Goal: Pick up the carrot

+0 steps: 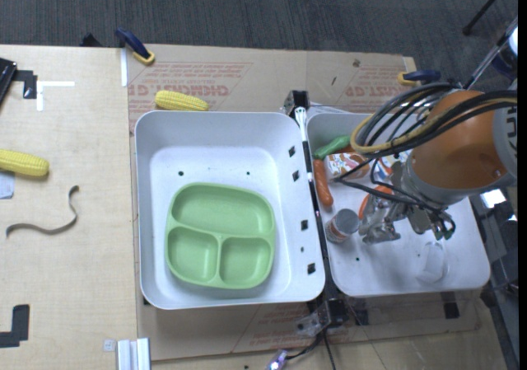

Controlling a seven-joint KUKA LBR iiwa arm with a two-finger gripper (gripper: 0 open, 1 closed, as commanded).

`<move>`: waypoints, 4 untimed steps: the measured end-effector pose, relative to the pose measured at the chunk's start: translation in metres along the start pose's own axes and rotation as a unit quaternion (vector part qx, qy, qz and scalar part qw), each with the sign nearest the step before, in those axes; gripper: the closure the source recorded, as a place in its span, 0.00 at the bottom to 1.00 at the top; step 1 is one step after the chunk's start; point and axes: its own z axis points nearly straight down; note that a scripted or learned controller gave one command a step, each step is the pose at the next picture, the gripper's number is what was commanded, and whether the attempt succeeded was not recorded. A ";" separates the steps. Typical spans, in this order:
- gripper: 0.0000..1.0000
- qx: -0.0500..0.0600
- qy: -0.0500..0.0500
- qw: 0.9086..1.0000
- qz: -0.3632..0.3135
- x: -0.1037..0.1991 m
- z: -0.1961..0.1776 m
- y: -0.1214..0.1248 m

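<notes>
Two shallow white plastic bins side by side on the bench. Left bin [148, 220]: green three-compartment plastic plate [221, 235], centred. Right bin [461, 273]: slim orange carrot [323, 183] along the left wall, small round can [342, 225] just right of it, two-finger gripper [380, 228] right of the can.

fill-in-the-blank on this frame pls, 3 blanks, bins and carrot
1. The green divided plate lies in the ____ bin.
2. The carrot lies along the right bin's ____ wall.
3. The plate has ____ compartments.

Missing words: left; left; three
</notes>
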 end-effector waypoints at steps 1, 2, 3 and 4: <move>1.00 -0.002 0.002 0.982 -0.189 0.025 0.010 -0.015; 1.00 -0.002 0.001 0.995 -0.096 -0.025 -0.124 -0.052; 0.00 -0.002 0.002 0.995 -0.096 -0.024 -0.123 -0.052; 0.00 -0.001 0.003 0.997 0.073 0.002 -0.025 -0.018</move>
